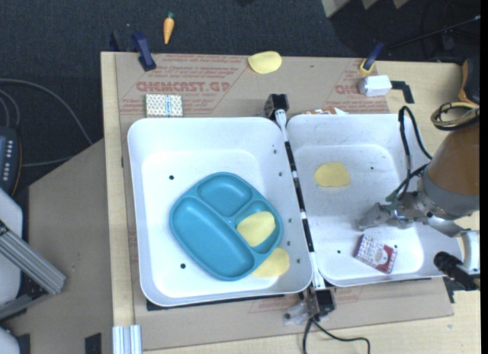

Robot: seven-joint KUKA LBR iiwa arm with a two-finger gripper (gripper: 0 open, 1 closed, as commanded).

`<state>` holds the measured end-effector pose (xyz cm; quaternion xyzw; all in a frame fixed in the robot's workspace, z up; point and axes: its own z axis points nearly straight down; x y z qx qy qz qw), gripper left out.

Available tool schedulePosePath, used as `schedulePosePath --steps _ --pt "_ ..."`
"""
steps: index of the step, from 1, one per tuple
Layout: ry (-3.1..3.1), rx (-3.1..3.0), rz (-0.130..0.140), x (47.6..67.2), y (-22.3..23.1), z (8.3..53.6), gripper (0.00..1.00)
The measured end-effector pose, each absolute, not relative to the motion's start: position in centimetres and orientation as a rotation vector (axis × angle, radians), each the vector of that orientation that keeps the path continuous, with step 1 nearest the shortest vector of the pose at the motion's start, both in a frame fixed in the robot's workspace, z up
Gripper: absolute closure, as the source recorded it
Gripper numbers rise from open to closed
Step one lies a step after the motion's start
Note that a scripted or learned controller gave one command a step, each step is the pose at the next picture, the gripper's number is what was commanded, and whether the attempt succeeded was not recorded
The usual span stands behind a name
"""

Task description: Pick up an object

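Meanwhile, metal pincer [379, 217], state unclear, hovers over flat red-white packet [375, 253].

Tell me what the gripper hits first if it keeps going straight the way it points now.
Probably the bare floor of the right bin. The gripper points toward the view's left; the small red-and-white packet lies just below that line, the yellow piece above. Height is unclear.

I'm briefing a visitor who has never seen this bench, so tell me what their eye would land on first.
The blue divided plate in the left bin stands out most, with one yellow piece in a compartment and another just off its rim. In the right bin, the gripper hovers above a small red-and-white packet, with a yellow disc farther back.
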<state>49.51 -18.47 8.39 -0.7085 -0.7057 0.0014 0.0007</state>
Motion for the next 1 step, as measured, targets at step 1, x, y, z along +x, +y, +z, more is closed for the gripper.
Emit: schedulePosePath --steps 1 --pt "-2.225 -2.218 -0.004 51.45 -10.15 10.13 0.0"
